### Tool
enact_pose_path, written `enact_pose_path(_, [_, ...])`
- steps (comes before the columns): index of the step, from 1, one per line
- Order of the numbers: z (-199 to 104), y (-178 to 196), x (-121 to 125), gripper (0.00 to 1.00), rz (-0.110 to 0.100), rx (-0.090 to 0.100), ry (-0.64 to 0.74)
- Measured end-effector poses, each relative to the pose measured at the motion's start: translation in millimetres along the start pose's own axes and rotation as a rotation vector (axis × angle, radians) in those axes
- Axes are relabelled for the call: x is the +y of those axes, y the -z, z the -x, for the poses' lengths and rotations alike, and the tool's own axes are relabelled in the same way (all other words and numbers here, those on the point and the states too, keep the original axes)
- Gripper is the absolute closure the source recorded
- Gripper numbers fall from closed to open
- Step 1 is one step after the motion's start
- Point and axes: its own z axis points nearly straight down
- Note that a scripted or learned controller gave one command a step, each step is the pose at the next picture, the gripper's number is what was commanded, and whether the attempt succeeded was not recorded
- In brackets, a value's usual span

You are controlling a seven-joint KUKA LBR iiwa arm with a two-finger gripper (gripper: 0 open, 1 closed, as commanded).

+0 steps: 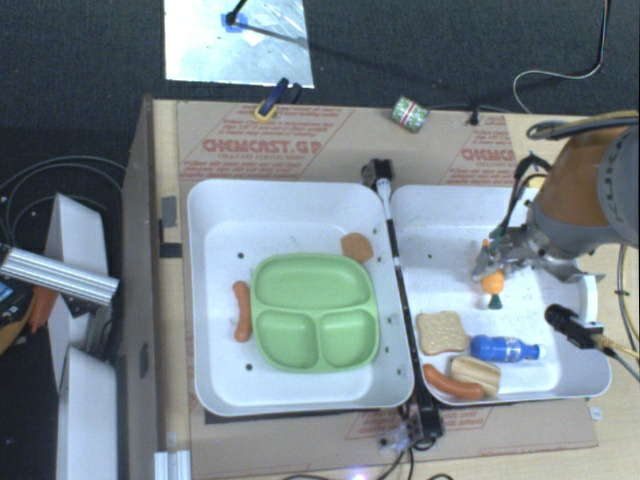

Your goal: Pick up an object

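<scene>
The gripper [492,268] hung low over the right bin [575,373], directly above a small orange object [492,284], probably lined up that way for a grasp. Whether its fingers were parted or closed, I cannot tell (the wrist hid them). Other candidates lay near the front: a bread slice [440,332], a blue bottle [505,349] and a hot dog [462,379]. The green tray [315,308] sat in the left bin [215,268].

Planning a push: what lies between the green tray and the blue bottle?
In the camera view, a bread slice lies between the green divided plastic tray and blue plastic bottle.
</scene>
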Motion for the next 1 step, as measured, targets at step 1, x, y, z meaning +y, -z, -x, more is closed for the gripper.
enact_pose_path(1, [-112.7, 90.7, 23.2, 1.00, 0.003, 0.002, 0.004])
